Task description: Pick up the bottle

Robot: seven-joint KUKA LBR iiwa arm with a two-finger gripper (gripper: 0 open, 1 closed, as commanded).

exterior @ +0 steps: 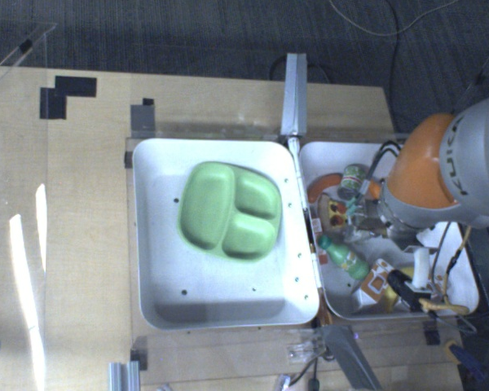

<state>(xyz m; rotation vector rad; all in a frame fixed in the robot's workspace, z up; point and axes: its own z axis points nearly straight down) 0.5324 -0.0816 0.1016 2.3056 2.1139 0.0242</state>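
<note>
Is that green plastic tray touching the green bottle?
Apart. The camera view shows the green tray in the left bin, the bottle in the right bin.

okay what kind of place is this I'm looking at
Most likely a robotics lab bench for pick-and-place trials: a grey arm with an orange band reaches into the right white bin of cluttered objects, the left white bin holds a green divided tray, and loose cables trail on the floor.

No legible text anywhere. Printed packs [336,212] in right bin [473,287] have colour graphics but lettering too small/blurred to read; bottle [345,258] label likewise.
</note>
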